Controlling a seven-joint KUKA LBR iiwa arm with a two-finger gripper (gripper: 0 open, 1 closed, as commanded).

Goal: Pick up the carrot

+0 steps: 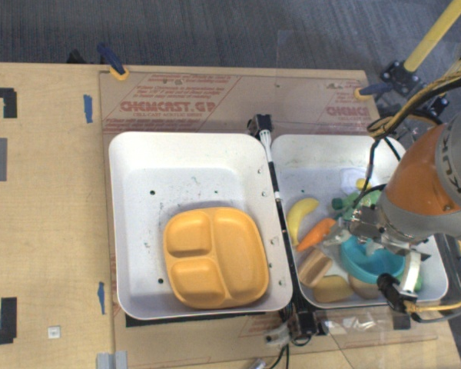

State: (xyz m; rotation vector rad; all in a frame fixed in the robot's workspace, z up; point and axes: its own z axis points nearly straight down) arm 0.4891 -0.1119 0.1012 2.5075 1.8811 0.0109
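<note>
Though lowered with gripper [352,227] just beside carrot [316,234], cannot tell whether open or closed; crowded near right bin [315,167] left wall between banana [301,212] and bread [315,266], hence slanted approach.

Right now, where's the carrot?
The carrot lies in the right bin, near its left side, just below and right of the banana and above the bread piece, with the hand close on its right.

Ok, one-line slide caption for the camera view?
Arm over right bin beside carrot and banana; yellow tray in left bin.
</note>
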